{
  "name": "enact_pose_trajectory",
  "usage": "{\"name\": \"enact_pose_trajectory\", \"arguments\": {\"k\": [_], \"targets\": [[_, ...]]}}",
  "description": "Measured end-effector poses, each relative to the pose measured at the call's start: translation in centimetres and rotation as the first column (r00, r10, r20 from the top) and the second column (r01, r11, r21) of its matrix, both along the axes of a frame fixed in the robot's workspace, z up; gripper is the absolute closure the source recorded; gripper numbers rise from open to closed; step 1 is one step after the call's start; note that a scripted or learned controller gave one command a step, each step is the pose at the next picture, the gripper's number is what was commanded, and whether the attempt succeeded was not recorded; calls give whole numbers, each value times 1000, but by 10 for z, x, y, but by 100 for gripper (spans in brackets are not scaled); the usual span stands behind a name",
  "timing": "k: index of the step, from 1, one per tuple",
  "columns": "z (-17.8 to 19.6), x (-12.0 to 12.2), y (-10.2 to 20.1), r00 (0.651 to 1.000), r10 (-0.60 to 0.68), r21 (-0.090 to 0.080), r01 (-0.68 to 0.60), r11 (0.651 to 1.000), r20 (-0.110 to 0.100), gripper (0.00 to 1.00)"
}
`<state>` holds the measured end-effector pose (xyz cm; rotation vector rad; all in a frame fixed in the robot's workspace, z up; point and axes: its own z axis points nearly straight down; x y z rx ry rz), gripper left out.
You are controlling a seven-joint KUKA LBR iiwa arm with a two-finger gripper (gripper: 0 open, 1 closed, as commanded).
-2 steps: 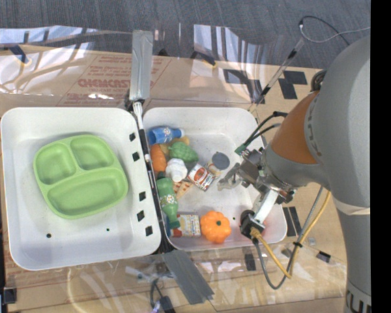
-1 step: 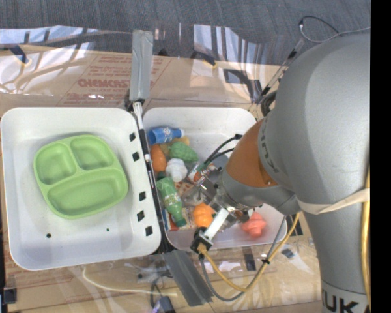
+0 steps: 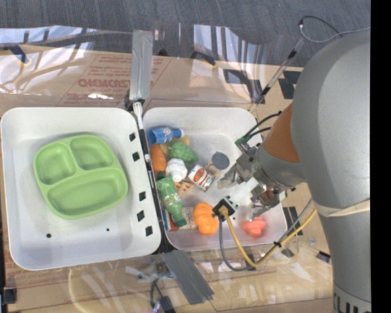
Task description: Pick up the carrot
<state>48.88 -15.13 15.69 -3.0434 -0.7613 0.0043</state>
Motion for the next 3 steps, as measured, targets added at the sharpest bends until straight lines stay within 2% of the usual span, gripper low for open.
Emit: {"name": "enact_pose_trajectory", "arguments": {"k": [1,2,3], "targets": [[34,-13,93,1000,-24,0,24,1000,-1,0],[-41,-14,61,990,-138,-1,138,990,-5,0],[15,-13,1,989,-151,0,151,989,-1,0]]}}
